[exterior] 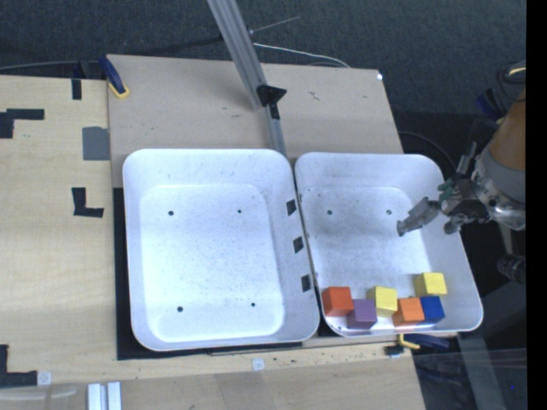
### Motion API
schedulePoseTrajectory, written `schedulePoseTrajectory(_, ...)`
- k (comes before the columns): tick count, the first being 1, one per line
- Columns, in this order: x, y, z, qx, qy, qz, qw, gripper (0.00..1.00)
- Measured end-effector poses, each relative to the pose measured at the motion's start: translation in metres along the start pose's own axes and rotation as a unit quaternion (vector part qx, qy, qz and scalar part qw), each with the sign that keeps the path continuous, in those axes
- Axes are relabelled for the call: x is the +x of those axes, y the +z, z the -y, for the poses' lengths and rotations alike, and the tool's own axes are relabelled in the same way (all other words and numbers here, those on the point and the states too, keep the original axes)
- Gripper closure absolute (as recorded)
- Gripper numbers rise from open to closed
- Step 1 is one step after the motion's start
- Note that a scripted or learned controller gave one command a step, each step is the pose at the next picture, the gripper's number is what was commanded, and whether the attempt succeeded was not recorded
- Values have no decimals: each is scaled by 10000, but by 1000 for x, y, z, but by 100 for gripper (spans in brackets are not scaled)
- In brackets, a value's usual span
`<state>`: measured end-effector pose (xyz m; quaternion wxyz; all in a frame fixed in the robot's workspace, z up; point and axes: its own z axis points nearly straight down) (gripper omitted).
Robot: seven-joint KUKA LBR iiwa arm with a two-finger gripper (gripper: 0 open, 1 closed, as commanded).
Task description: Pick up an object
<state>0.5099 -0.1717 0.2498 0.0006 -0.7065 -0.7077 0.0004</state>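
Counter (342, 101): tan board bearing two shallow white bins side by side.

Left bin (137, 229): white, speckled floor.

Right bin (359, 169): holds all candidate objects, clustered along its near wall. Contents: orange block (338, 300) at the left of the row; purple block (365, 312) just beside it; yellow block (385, 299) behind and between; a second orange block (410, 310) touching a blue block (432, 308); a second yellow block (433, 284) just behind those two.

End effector (427, 212): above the right bin's right side, near its rim, reaching in from the right. Nothing is between its fingers. Whether they stand wide or narrow cannot be told; the view is too blurred there.

Status: no object picked yet. The blocks lie toward the near wall, apart from the end effector.

Hazards, judged:
- Crowding. The blocks touch or nearly touch; a finger may land on a neighbour and close on nothing.
- Near wall and corner. The sloped rim may block a finger beside the blue block or second orange block.
- Pushing. A slightly off descent could shove a block rather than straddle it.
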Motion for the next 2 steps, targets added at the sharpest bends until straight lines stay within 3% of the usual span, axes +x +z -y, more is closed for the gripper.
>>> schedulePoseTrajectory(1, 38, -37, 28, -12, -14, -5, 10000, 0)
schedulePoseTrajectory(2, 37, -35, 27, -2, 2, 0, 10000, 0)
